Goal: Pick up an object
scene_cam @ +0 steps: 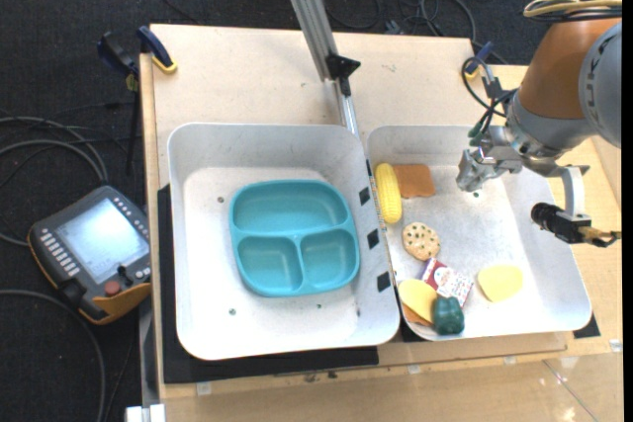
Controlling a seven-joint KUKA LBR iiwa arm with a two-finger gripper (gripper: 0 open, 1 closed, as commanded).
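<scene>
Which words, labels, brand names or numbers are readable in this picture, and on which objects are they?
No text can be read.
Small red-and-white packet in the right white bin: has printing, too small and blurred to read.
Grey handheld control pendant on the floor: its screen glows, nothing legible.

The grey arm (569,89) reaches in from the right, its orange band broad above the wrist. The wrist bends down and to the left, and the gripper (475,175) points downward at the far right
</scene>
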